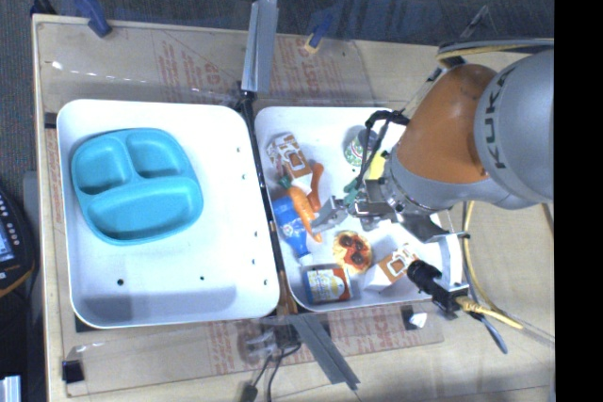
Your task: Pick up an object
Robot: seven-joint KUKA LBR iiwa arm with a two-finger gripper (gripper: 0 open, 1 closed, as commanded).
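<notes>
- Reaching in from the right, the arm hangs its gripper low over the middle of the right bin, where the loose objects lie.
- Jaw state: cannot tell; the metal fingertips are small and blurred against the clutter, and no object shows between them.
- Candidate objects: an orange piece lies just beside the fingertips, with a blue packet next to it near the bin's left wall. These appear the likeliest targets, judged by closeness alone.
- Other contents: a jar at the front edge, a small red-and-yellow item, an orange-and-white item, and a boxed item toward the back.
- Objects sit crowded and touching, so a descent may nudge neighbours rather than seat one cleanly.
- The left bin carries a blue divided tray, well apart from the work.
</notes>
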